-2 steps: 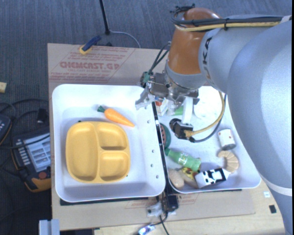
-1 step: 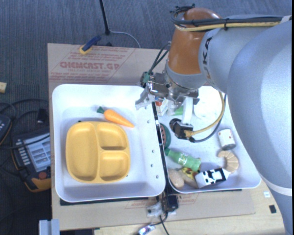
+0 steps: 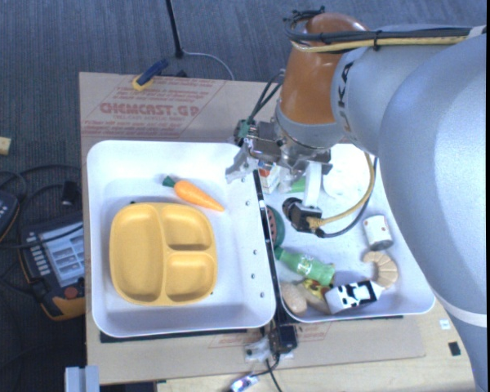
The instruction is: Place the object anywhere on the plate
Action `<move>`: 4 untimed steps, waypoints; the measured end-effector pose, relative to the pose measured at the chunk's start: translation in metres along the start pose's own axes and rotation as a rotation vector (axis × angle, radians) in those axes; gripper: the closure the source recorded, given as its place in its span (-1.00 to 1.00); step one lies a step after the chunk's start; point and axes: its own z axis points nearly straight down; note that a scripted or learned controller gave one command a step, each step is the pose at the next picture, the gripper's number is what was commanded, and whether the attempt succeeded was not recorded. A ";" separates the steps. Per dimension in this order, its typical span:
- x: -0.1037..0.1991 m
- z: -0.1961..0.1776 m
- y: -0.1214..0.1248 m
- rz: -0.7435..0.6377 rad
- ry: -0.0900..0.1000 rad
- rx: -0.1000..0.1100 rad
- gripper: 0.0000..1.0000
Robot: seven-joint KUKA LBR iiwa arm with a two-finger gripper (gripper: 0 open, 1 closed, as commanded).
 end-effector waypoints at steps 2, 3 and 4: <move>0.000 0.000 0.000 0.000 0.000 0.000 -1.00; 0.000 0.000 0.000 0.000 0.000 0.000 -1.00; 0.000 0.000 0.000 0.000 0.000 0.000 -1.00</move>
